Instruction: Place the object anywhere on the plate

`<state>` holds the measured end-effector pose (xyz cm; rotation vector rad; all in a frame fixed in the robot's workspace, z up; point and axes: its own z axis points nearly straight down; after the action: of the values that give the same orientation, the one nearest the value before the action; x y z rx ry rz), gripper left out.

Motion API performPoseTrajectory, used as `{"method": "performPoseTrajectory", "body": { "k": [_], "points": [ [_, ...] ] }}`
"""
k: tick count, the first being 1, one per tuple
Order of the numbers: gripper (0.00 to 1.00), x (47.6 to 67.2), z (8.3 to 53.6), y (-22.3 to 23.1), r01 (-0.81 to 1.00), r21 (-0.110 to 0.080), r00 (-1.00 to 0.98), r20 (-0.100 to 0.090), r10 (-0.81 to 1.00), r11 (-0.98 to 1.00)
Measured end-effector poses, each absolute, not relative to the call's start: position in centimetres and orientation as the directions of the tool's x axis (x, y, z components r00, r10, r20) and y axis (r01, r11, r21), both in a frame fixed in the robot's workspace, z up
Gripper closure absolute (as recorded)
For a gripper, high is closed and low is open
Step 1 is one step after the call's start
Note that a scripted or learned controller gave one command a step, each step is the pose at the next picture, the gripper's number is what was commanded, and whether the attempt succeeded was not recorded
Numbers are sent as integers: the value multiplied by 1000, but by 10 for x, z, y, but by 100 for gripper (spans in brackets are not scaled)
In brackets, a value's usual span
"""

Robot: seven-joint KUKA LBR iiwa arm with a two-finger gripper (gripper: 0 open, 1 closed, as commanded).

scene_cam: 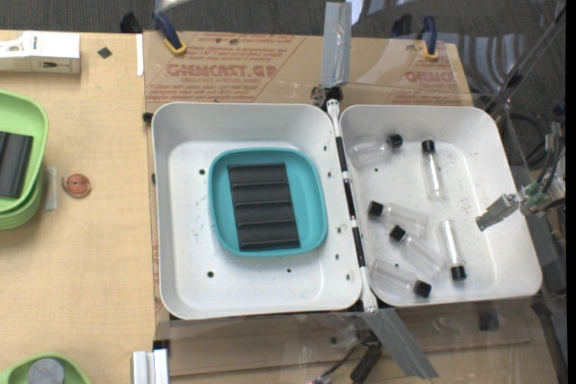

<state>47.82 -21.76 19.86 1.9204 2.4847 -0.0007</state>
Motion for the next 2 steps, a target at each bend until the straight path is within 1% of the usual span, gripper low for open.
{"method": "performPoseTrajectory", "body": {
  "k": [1,2],
  "points": [
    [0,482,308,-222,976,-1,-217,-2,976,217],
    [0,532,422,-222,983,-1,-185,-2,983,185]
  ]
}}
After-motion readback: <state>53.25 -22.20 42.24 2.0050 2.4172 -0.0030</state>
